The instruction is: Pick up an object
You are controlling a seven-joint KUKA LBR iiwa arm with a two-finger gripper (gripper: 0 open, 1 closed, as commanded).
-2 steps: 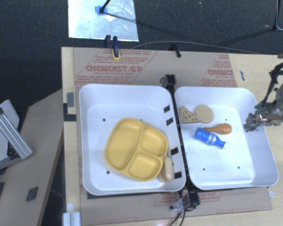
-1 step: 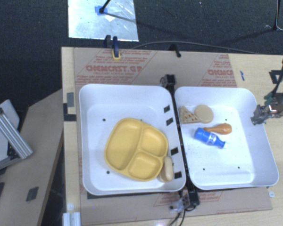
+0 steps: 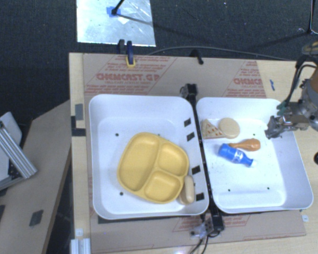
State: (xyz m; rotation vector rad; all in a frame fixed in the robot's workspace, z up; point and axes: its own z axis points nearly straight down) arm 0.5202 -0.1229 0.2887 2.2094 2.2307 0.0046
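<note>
- The left bin (image 3: 103,115) holds a yellow compartment tray (image 3: 152,166), a rounded-corner plastic plate with one large section and two smaller ones, lying flat and turned at a slant.
- A pale beige bread-roll-shaped piece (image 3: 188,190) lies just beside the tray's lower right corner, close to the bin's right wall.
- The right bin (image 3: 294,187) holds four small things gathered in its upper left part: a tan wedge (image 3: 210,128) like a slice of pizza or sandwich, a round beige bun-like disc (image 3: 229,126) touching it, an orange chicken-drumstick toy (image 3: 246,145) lying on its side, and a blue bottle (image 3: 235,155) with a white label, tilted and just below the drumstick.
- The gripper (image 3: 274,127) hangs over the right bin's upper right area, near the drumstick's thick end but apart from it; nothing sits between its fingers, and whether they are spread or closed cannot be told.
- The lower half and right side of the right bin are bare white floor, giving open room around the cluster.
- Both bins are smooth, glossy white plastic with raised rims, meeting along a dark seam with black clips (image 3: 191,136).
- They rest on a brown cardboard sheet (image 3: 143,73) printed with red lettering, over a pale wooden bench (image 3: 50,142).
</note>
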